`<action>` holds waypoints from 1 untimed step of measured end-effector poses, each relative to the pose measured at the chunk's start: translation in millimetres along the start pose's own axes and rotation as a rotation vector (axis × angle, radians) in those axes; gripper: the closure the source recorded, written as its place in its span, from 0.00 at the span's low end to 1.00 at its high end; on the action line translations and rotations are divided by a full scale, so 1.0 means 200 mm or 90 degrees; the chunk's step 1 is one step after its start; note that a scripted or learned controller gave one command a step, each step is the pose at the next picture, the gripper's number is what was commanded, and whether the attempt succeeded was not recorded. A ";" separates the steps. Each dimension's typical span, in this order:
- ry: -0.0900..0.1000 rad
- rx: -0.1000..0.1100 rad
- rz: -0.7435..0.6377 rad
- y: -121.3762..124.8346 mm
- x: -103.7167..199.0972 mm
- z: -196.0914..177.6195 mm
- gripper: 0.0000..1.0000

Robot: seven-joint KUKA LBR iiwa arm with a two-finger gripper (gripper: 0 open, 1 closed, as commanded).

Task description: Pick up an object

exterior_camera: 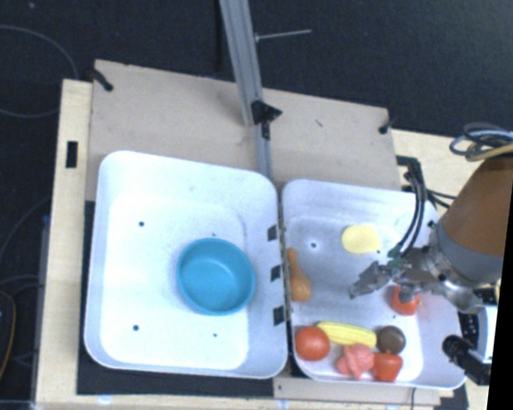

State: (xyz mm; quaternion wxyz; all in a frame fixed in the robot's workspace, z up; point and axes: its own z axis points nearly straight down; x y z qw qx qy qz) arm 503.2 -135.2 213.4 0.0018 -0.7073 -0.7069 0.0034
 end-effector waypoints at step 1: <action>0.000 0.000 0.001 0.04 -0.04 0.26 0.00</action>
